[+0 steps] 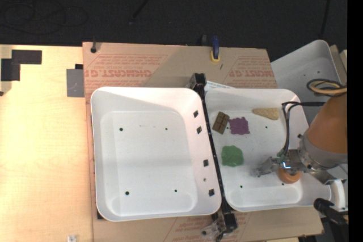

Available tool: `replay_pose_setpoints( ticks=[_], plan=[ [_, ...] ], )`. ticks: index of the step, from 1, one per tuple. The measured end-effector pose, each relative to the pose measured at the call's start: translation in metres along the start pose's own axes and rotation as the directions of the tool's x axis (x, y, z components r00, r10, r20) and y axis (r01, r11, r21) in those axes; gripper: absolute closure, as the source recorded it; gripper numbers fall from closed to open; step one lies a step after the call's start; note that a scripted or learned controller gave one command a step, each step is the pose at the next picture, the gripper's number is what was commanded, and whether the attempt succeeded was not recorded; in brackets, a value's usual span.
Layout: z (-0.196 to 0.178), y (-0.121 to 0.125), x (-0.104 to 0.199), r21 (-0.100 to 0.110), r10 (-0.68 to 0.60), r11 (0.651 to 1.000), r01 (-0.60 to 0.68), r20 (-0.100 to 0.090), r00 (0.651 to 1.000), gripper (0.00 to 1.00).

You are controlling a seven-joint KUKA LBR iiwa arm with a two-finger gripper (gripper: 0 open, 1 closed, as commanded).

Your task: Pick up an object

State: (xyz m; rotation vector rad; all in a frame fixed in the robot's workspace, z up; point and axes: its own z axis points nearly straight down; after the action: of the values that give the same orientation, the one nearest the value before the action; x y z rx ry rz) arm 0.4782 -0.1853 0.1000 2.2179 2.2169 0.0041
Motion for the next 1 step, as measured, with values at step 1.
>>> replay_pose_setpoints(
  ticks=[1],
  plan=[
    [-0.0093, -0.0006, -0.0033, 0.0, 0.006, 1.0, -0.006, 0.004, 1.0, 1.0]
  ],
)
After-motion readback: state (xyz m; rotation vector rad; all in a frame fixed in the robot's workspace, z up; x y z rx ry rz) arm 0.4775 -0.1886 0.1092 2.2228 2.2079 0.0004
